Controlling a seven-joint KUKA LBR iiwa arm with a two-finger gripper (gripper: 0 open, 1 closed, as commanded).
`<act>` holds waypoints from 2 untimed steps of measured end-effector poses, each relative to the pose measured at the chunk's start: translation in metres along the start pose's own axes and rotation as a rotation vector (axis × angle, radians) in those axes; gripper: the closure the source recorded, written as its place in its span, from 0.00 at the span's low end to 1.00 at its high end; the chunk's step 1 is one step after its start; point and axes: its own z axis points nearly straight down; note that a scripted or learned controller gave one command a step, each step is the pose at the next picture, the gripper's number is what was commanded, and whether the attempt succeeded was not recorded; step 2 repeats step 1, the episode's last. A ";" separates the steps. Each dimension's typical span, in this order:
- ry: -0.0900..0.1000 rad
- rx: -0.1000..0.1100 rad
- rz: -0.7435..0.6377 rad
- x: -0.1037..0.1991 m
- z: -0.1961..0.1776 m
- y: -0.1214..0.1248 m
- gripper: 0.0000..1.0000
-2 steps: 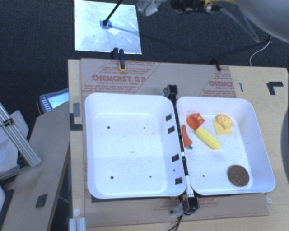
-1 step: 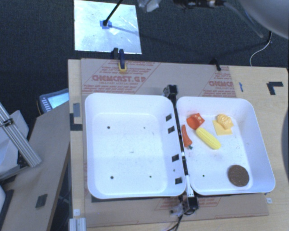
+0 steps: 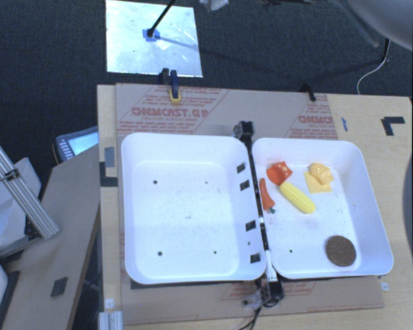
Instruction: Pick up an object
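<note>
The right bin (image 3: 371, 193) holds several toy foods. A red pepper piece (image 3: 279, 172) lies near its back left. Just below it, a yellow corn cob (image 3: 297, 197) lies slanted. A thin orange carrot (image 3: 266, 194) rests against the bin's left wall. A yellow cheese-like wedge (image 3: 319, 177) sits at the back middle. A round brown cookie (image 3: 340, 251) lies flat near the front right corner. A blurred grey part of the arm (image 3: 381, 19) crosses the top right corner, high above and well away from the bins.
The left bin (image 3: 184, 206) stands beside the right one, joined by a black clamp strip (image 3: 253, 200). Both rest on a brown board (image 3: 213, 106). A shiny metal plate (image 3: 153, 37) lies on the floor behind. A cable (image 3: 374, 71) trails at the right.
</note>
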 end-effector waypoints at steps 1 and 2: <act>0.002 -0.009 -0.004 0.001 -0.012 0.000 1.00; 0.002 -0.009 -0.004 0.001 -0.012 0.000 1.00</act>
